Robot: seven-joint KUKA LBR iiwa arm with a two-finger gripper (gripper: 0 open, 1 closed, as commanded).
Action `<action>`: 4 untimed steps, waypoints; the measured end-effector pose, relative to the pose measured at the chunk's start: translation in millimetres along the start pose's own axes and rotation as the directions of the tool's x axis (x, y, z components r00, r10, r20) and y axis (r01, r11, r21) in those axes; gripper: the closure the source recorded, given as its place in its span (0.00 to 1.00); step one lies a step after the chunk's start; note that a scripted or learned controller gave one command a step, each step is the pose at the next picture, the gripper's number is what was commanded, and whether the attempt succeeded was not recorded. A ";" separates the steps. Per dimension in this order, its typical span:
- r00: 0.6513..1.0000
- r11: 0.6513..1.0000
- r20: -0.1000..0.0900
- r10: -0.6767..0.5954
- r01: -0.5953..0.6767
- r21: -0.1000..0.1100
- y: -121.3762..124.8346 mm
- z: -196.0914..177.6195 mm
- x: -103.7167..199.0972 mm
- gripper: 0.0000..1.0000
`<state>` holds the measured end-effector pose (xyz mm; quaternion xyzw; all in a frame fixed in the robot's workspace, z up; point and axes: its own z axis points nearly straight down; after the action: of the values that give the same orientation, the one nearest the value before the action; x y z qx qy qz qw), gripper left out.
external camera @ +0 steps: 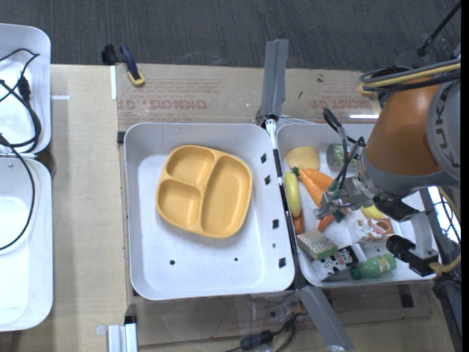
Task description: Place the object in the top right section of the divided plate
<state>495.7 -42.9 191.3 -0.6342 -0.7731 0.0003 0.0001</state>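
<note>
A smooth yellow plate (pixel 204 191), rounded and split in three, lies in the left bin (pixel 143 218). The fingers (pixel 331 210) sit low among plastic food near a carrot (pixel 316 185) pointing up-left; their state is unclear.

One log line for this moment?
arm: over right bin | gripper: among toy food | divided plate: left bin, nothing in it | placement: not done

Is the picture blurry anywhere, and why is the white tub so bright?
Camera view: sharp overall, the yellow plate crisp; even overhead light makes the left white tub glow, with soft shadows only; the orange arm looms big and slightly soft, shading the toys beneath it.
</note>
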 end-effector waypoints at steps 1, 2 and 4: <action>0.987 0.987 0.002 0.163 -0.163 0.002 32.7 -61.3 74.3 1.00; 1.000 1.000 0.002 -0.023 0.023 0.003 80.3 -69.3 98.4 1.00; 0.965 0.965 0.001 -0.263 0.263 0.005 75.3 3.9 221.2 1.00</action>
<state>526.3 188.7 187.2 -0.5262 -0.8503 0.0026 0.0011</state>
